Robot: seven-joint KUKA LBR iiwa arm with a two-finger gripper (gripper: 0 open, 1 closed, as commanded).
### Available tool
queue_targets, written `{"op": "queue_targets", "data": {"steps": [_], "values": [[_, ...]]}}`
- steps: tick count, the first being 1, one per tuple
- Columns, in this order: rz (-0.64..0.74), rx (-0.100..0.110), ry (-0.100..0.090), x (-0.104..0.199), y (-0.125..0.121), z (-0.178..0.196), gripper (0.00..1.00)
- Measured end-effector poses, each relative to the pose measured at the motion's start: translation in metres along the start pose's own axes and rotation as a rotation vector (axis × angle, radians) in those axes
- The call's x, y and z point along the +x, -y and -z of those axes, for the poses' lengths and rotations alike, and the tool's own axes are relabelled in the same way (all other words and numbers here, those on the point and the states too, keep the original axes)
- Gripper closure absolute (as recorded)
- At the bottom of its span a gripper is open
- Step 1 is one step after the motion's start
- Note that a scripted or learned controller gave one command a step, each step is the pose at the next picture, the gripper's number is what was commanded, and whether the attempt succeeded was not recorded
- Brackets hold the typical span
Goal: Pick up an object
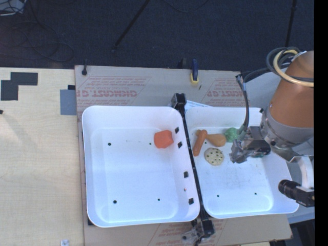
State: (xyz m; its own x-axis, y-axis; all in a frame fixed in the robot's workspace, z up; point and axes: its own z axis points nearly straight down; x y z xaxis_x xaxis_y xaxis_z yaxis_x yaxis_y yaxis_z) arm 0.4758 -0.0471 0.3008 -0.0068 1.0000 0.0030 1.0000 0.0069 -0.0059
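An object to pick up has not been settled; the nearest candidate is a round speckled cookie (214, 156) lying flat on the floor of the right bin (241, 199), just to the left of my gripper (239, 155). I cannot tell how my gripper is set, because its dark mechanism blurs together from above, and nothing shows as held in it. It hangs low over the bin floor, beside the cookie and not over it.

Just behind the cookie lie a small orange-tan piece (217, 140) and a carrot-like orange stick (199, 142), which slants toward the black divider clips. A green item (232, 134) sits near the bin's far wall, partly behind my wrist cable. Further out, the left bin (102, 188) holds one orange-red block (163, 139) near its right wall. Both bins rest on a cardboard sheet on the desk (36, 163).

The risks, as I judge them: the cookie is thin and flat, so closing on it could scrape the bin floor or slide off its edge. The pieces sit close together, so descending off-centre could nudge neighbours and come up with nothing.
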Motion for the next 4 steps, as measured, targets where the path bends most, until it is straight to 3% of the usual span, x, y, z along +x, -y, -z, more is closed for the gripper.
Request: {"op": "queue_targets", "data": {"steps": [1,2,3,4], "values": [[0.0,0.007,0.0,0.076,0.001,-0.073,1.0],[-0.009,0.005,0.003,0.055,0.001,-0.117,1.0],[-0.006,-0.016,0.002,0.054,-0.002,0.009,1.0],[-0.015,0.005,0.004,-0.025,0.002,-0.073,1.0]]}}
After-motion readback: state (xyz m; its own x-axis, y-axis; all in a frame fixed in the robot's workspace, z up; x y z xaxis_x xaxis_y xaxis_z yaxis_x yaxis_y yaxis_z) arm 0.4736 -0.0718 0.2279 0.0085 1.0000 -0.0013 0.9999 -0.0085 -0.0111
